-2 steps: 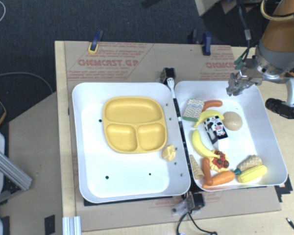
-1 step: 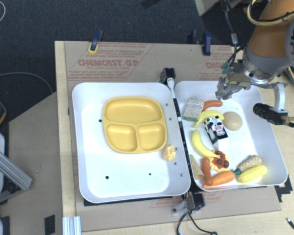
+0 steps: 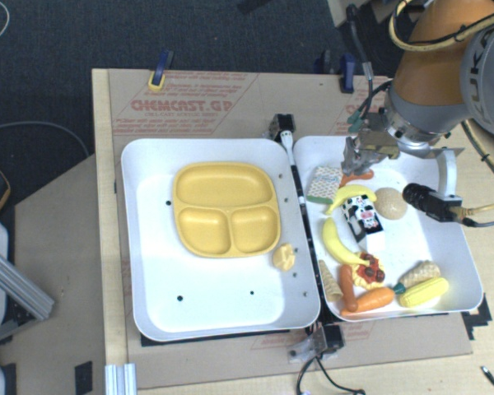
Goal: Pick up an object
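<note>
My claw [image 3: 358,161], grip state not discernible, hovers at the far edge of the right white bin [image 3: 457,257] over a small orange toy piece [image 3: 361,174]; descend straight, avoiding the curved yellow plastic banana [image 3: 339,241].

On the tabletop [image 3: 107,220] two bins sit side by side: the left bin [image 3: 148,295] holds a divided tray [image 3: 226,207] toward its rear, with a small lump [image 3: 284,257] just off the tray's near right corner. In the right bin [image 3: 461,253] a banana [image 3: 339,241] lies centrally with a small toy [image 3: 364,216] on it. A sponge [image 3: 323,183] lies behind it, a round ball [image 3: 389,202] to its right, and a carrot [image 3: 367,300] and corn cob [image 3: 423,290] at the front; the tool [image 3: 359,161] hangs over what may be another small item at the rear.
</note>
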Motion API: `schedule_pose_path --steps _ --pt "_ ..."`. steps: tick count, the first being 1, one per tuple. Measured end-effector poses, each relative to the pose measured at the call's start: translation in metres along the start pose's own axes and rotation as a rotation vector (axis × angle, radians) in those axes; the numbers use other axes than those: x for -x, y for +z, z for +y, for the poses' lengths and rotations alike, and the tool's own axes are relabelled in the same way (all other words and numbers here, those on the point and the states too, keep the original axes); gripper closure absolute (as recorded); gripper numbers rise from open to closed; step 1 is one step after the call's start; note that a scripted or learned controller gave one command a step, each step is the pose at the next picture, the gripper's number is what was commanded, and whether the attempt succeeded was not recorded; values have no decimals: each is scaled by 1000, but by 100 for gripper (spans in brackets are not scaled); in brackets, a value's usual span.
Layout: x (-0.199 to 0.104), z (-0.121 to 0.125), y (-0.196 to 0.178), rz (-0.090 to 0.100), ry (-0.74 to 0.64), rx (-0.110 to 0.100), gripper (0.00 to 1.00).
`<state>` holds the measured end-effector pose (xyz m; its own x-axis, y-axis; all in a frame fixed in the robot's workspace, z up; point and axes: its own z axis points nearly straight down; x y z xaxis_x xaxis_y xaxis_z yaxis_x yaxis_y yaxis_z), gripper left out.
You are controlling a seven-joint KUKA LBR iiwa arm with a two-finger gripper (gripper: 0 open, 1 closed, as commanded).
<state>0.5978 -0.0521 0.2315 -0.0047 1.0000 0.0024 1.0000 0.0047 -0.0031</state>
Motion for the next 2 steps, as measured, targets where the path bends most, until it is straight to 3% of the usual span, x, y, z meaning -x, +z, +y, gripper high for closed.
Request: schedule_pose_path --steps 1,2 --pt "-49 -25 -6 1 -1 0 100" --pt "-68 -38 11 -1 3 -1 100"
